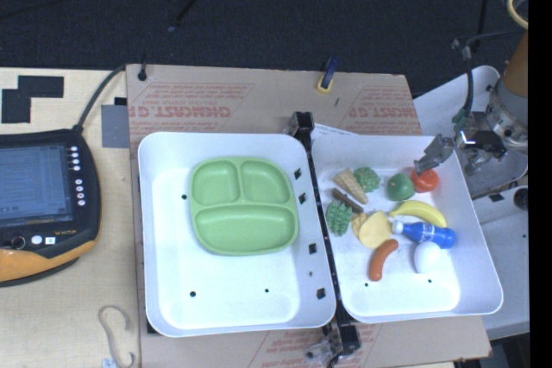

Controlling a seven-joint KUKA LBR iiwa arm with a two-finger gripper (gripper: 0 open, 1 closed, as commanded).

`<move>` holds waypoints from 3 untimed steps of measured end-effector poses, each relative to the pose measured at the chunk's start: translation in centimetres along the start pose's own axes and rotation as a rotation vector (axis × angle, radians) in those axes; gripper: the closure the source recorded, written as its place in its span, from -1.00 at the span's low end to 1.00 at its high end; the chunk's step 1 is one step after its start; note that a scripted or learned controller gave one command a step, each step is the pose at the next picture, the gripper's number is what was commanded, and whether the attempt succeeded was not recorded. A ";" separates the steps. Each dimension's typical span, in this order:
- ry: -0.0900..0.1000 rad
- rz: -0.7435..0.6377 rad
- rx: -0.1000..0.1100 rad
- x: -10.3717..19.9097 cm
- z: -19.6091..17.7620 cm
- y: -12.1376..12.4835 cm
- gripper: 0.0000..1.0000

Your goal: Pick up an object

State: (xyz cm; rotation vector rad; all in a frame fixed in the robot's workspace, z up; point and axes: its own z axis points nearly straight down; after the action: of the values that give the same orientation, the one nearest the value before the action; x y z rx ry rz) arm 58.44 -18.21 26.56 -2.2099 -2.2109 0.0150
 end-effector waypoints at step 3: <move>0.000 -0.002 -0.004 0.2 11.3 -0.3 -1.00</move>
State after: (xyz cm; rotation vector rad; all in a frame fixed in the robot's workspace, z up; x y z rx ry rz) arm 57.93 -17.95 15.28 -2.2099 -2.2149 0.0110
